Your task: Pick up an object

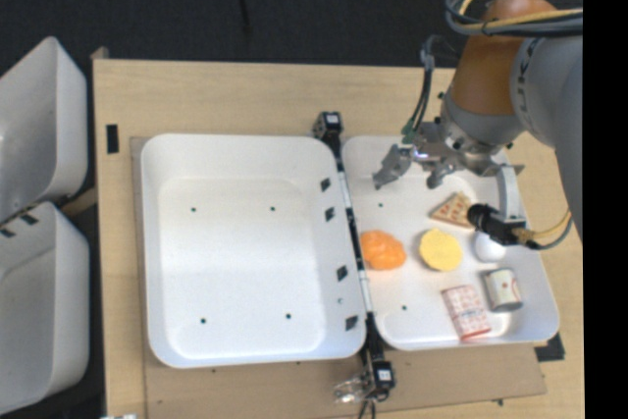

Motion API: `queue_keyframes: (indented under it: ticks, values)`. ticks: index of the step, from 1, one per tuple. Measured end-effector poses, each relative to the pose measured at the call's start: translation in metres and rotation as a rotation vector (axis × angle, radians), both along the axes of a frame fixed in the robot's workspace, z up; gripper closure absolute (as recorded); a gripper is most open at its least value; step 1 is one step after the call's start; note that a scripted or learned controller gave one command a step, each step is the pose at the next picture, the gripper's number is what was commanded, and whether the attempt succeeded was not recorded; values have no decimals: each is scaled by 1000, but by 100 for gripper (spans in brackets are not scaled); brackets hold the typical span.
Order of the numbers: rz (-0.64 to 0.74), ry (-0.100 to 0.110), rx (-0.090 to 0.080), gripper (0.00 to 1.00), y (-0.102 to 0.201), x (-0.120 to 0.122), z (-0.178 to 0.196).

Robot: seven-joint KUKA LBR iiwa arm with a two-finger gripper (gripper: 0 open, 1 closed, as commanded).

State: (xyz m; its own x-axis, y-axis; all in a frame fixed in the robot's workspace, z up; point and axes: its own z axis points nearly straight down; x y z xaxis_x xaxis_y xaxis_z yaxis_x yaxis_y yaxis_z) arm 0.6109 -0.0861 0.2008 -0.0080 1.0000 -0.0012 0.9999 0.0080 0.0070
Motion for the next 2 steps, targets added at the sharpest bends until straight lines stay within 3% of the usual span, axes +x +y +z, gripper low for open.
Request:
queue_keyframes:
  ticks: [1, 2]
  values:
    - [-4, 17, 0, 100, -5, -5, 2]
    - [4, -9, 6, 100, 90, -47, 140]
